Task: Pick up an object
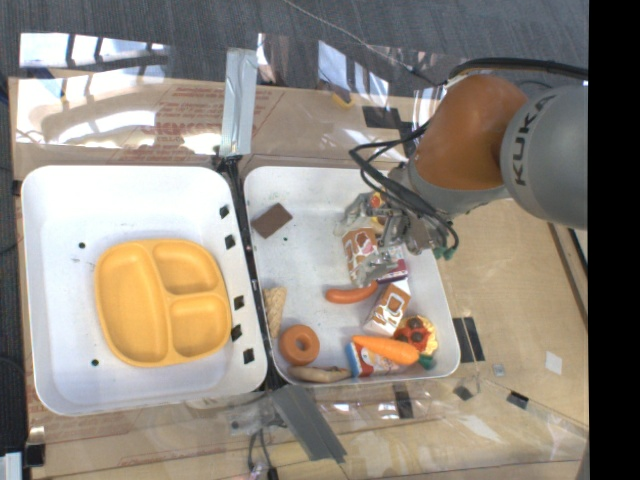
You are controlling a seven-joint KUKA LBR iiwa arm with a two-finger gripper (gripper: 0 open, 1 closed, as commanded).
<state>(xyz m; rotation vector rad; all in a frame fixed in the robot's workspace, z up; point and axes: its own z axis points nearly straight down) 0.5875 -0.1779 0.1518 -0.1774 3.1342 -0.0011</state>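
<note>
The right bin (310,193) holds several toy foods. Among them are a brown square (271,219), a red sausage (350,294), a brown donut (299,344), an orange carrot (385,349), a printed packet (360,246) and a small box (389,309). My gripper (386,252) reaches down from the right, low over the packet and just above the sausage. The wrist and cables hide part of the packet. I cannot tell whether anything is held.
The left bin (60,208) carries a yellow divided plate (160,300). A tan stick (273,303) and a beige piece (315,373) lie by the right bin's left and front walls. A colourful item (420,334) sits in its front right corner.
</note>
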